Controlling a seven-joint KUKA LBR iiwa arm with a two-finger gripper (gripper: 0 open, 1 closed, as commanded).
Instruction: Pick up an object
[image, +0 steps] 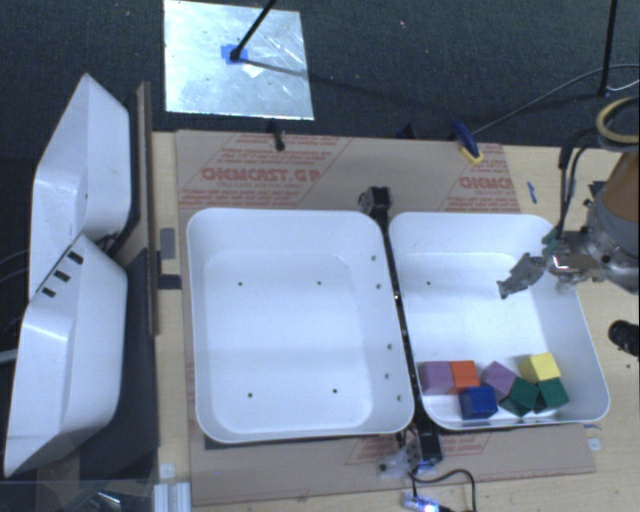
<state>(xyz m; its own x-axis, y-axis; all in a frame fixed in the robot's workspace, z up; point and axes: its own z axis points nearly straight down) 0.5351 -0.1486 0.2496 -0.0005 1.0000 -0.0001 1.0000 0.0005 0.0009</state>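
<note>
Several small blocks lie bunched along the front wall of the right bin (470, 300): a purple block (436, 376), an orange block (464, 374), a blue block (479, 401), a second purple block (498, 378), a dark green block (520, 397) and a yellow block (543, 367). My gripper (518, 276) hangs over the right bin's right half, well behind the blocks and apart from them. Nothing is visibly held in it. The grey arm with its orange band (620, 200) comes in from the right edge.
The left bin (290, 250) sits against the right one, joined by a black clip (377, 200). White tubs (70, 290) stand at the far left. A foil sheet (238, 60) lies behind the bench. Cables and a blue clamp (466, 140) are at the back right.
</note>
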